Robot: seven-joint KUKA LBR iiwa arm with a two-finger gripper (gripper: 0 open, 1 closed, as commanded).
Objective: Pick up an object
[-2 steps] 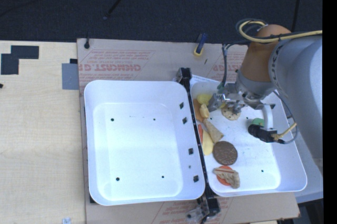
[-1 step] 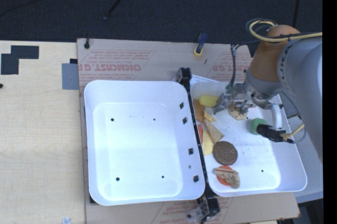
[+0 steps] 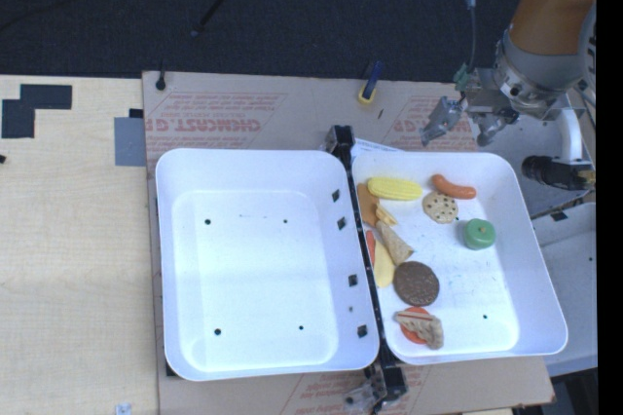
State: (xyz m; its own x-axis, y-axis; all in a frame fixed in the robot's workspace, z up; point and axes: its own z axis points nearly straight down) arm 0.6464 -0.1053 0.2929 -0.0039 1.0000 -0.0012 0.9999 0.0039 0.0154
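Observation:
The right white bin (image 3: pixel 531 247) holds toy food: a yellow corn cob (image 3: pixel 394 188), an orange sausage (image 3: pixel 455 187), a speckled cookie (image 3: pixel 440 207), a green round piece (image 3: pixel 478 233), a brown patty (image 3: pixel 417 283), tan and yellow wedges (image 3: pixel 387 247) by the left wall, and a red-and-tan slice (image 3: pixel 421 326) near the front. My gripper (image 3: pixel 465 125) hangs above the cardboard just beyond the bin's far rim, behind the sausage. It is open, with nothing between its fingers.
The left white bin (image 3: pixel 170 257) sits beside the right one, joined by a black clip strip (image 3: pixel 355 247). Both rest on a cardboard sheet (image 3: pixel 243 116). A blue-and-yellow clamp (image 3: pixel 370 84) stands at the cardboard's far edge.

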